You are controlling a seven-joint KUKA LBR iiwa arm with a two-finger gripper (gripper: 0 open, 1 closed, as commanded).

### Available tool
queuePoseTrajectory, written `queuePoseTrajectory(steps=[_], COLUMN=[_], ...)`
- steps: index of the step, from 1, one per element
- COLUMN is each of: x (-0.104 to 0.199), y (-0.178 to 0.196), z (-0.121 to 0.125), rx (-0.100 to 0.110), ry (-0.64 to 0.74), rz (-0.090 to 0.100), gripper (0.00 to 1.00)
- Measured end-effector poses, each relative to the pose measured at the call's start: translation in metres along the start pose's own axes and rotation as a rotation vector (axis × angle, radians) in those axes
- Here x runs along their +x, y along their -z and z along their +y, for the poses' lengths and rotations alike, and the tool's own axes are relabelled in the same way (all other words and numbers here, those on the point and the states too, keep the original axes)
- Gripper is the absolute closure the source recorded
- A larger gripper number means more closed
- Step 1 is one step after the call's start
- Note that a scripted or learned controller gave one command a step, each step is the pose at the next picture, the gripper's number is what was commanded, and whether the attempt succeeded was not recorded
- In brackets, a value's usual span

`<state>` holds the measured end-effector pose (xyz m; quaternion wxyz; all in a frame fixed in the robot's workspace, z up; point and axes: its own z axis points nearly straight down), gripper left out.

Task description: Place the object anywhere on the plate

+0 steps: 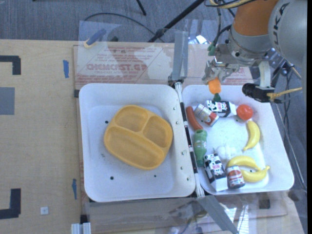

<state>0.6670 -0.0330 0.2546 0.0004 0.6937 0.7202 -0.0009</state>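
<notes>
Gripping a small orange object (214, 86) between its fingers, the gripper (215, 80) hangs well right of the bare yellow plate (138, 136), leaving carry and placement undone.

Two bins side by side on table (39, 130). Left bin (92, 101): plate (138, 137) alone, near middle. Right bin (278, 145): crowded. Sausage (193, 118) and bottle (200, 145) along left wall, sausage behind bottle. Two cartons (214, 109) near back, tomato (244, 112) right of them. One banana (252, 134) at right side, second banana (249, 168) in front of it. Jar (235, 177) touching second banana, third carton (215, 168) just left of jar. Pincer (217, 77) above back edge of right bin, small fruit (214, 86) just under it.
</notes>
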Motion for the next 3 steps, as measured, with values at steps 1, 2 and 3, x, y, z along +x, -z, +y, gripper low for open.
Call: queuePoseTrajectory(steps=[1, 2, 3], x=[0.087, 0.141, 0.14], y=[-0.044, -0.044, -0.044], z=[-0.006, -0.076, -0.076], rx=[0.002, 0.001, 0.001], ry=[-0.037, -0.039, -0.04], rz=[0.003, 0.002, 0.002], gripper=[1.0, 1.0, 0.0])
